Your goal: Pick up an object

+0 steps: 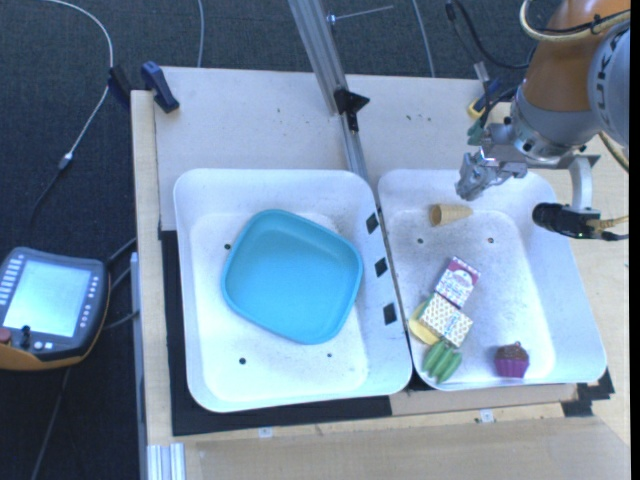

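Hovering at the right bin's (pixel 560 268) 12 o'clock, the gripper (pixel 472 184) carries nothing; finger spacing I cannot tell. The cone (pixel 449 213), at its 5 o'clock, looks light and rigid; grasp mid-body

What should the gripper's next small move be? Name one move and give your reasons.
Probably a short descent slightly left onto the cone-shaped piece. The gripper hangs over the far end of the right bin, and the cone lies just below it, apart from the small boxes, green pod and purple cupcake at the near end, so it is the closest uncluttered target.
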Controlling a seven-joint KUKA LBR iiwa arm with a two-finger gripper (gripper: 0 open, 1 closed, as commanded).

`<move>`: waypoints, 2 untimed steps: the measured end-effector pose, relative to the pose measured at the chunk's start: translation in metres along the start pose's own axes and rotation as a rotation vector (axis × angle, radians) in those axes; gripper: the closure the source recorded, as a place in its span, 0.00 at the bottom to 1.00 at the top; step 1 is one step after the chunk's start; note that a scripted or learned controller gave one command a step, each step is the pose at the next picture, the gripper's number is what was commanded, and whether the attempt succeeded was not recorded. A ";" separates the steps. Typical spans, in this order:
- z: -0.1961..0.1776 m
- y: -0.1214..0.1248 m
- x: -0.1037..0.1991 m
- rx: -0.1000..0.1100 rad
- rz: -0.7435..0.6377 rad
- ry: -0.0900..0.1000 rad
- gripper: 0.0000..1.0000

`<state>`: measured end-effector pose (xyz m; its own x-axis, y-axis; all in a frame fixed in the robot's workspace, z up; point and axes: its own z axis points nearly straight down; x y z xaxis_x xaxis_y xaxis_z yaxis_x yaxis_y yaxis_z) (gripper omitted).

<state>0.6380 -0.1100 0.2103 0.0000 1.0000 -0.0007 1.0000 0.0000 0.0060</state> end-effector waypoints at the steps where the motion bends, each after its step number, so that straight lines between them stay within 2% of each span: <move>1: -0.013 0.001 0.000 0.004 0.000 0.001 1.00; 2: -0.023 -0.009 0.044 0.004 -0.004 0.002 1.00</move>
<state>0.6291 -0.0656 0.2334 -0.0038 1.0000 0.0012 1.0000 0.0038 0.0016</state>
